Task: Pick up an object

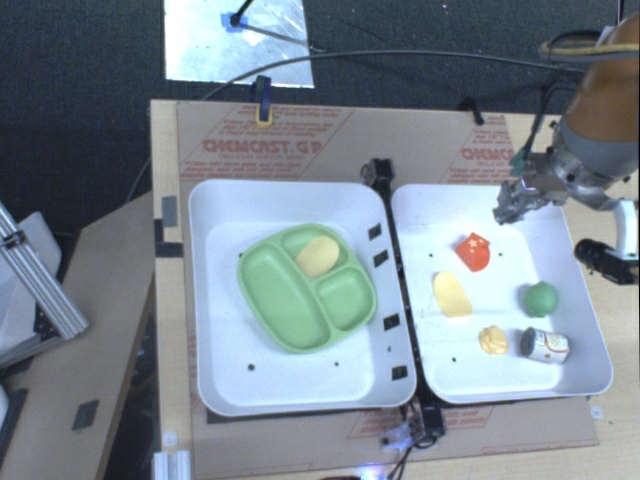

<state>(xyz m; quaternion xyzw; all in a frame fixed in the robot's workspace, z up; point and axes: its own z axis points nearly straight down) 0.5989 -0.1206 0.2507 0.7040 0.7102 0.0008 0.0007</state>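
Note:
The right bin (430,218) holds a red block (474,252), a pale yellow piece (451,295), a green ball (541,299), a small yellow lump (492,340) and a little can lying on its side (545,345). My gripper (515,206) hangs over the bin's far right corner, above and to the right of the red block. Nothing shows between its fingers. In the left bin (220,228) a green divided plate (305,288) carries a yellow object (319,256).
A brown cardboard sheet (300,138) lies under both bins. Black clips (378,173) sit along the seam between the bins. A shiny metal sheet (235,28) lies at the back, and an aluminium rail (35,278) stands at the far left.

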